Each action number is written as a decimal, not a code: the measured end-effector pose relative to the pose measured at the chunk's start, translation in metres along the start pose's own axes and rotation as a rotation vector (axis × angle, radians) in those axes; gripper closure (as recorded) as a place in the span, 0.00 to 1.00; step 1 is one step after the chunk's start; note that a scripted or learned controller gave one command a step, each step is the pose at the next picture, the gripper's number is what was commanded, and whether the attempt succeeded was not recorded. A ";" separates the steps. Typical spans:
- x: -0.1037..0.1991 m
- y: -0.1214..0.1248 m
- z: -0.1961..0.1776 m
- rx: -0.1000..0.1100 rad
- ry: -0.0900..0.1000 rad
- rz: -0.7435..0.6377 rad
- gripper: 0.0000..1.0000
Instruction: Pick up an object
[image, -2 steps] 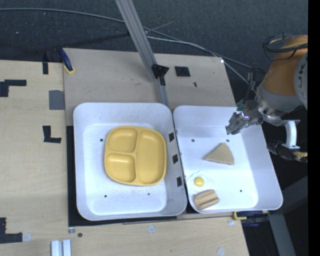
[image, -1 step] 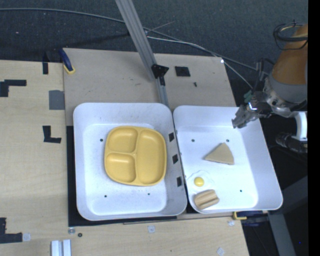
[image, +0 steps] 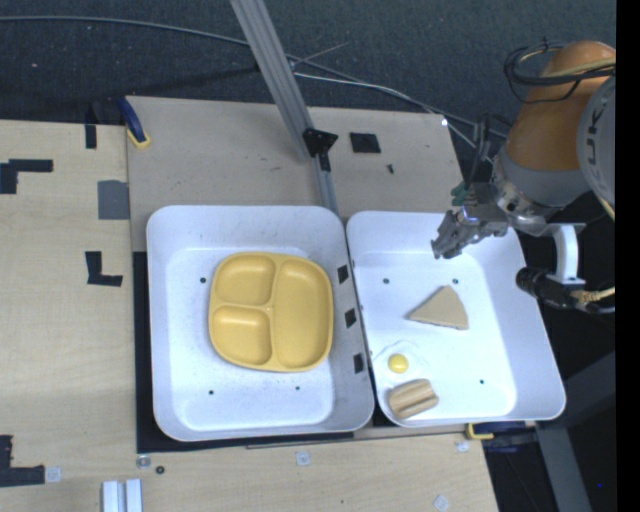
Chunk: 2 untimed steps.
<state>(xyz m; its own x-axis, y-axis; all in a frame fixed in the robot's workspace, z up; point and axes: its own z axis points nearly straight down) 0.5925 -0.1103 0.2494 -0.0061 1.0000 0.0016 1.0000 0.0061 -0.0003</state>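
Lying flat near the middle of the right bin (image: 520, 330), the tan wedge (image: 441, 309), a triangular slice that looks like toy bread or cheese, seems the nearest candidate for a pick, with its point aimed toward the bin's far edge. Closer to the bin's near-left corner sit a small fried egg (image: 398, 362), white with a glossy yellow yolk, and just beside it a brown bread roll (image: 412, 398), rounded and matte. The gripper (image: 452, 240) hangs over the far part of the same bin, apart from the wedge and carrying nothing; whether its jaws are spread or closed I cannot tell from this slant. To do the approach well, the arm should probably centre over the wedge and turn the jaws across its narrower span, since a thin flat piece on smooth white plastic is likely to slide or slip under the tips. The roll, thicker and rounder, may offer a surer grasp. In the left bin (image: 175, 300) rests a yellow divided plate (image: 270, 310) with three compartments, smooth and rounded at its corners. Both bins stand on the pale wooden table (image: 60, 330).
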 end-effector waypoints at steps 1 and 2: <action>0.047 -0.013 0.006 0.002 -0.001 0.001 1.00; 0.103 -0.018 0.022 0.003 -0.001 0.000 1.00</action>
<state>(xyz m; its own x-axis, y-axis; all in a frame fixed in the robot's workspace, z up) 0.5741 -0.0075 0.2272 -0.0061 1.0000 0.0006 1.0000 0.0061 -0.0029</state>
